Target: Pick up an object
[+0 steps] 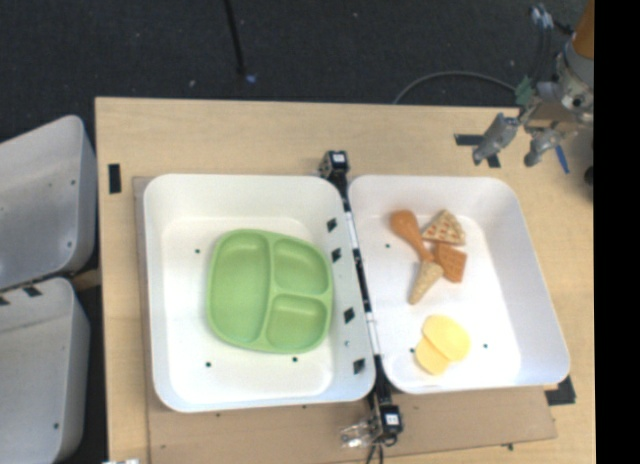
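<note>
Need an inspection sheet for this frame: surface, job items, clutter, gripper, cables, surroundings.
Surface: wooden bench bearing left bin and right bin, side by side.
Job's things: right bin holds an orange-brown drumstick-shaped piece, a wedge, an orange piece, a tan cone and two yellow discs, overlapping.
Clutter: green divided plate in left bin.
Gripper: gripper above bench beyond right bin's far right corner, nothing between the fingers.
Cables: thin cable arcing toward the arm.
Surroundings: dark floor; white panels at left.

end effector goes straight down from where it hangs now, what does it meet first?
Most likely bare bench, just beyond the right bin's far rim, though depth is unclear. The end effector sits apart from the toy food pieces.
</note>
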Robot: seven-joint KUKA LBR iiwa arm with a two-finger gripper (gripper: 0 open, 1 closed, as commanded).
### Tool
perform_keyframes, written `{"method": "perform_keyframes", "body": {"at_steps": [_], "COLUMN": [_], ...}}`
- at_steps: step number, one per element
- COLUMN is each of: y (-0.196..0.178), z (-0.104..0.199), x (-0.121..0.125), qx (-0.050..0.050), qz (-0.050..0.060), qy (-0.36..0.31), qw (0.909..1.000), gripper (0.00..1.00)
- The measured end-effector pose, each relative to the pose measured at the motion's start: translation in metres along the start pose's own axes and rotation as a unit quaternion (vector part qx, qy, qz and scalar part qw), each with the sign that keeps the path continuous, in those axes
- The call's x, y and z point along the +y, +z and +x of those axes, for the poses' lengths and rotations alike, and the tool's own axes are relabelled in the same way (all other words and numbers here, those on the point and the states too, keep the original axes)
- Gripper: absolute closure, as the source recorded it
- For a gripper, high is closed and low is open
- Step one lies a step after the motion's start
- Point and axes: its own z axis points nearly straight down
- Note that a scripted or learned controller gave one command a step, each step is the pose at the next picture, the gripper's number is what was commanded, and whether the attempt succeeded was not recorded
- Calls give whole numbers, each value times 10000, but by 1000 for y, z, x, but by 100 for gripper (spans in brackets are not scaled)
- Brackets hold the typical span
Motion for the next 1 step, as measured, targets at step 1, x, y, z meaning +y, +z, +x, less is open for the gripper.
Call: {"method": "perform_keyframes", "body": {"at_steps": [1], "y": [-9], "z": [1], "x": [2], "qx": [-19], "qz": [-63], "qy": [-14], "qw": [10000], "gripper": [0]}}
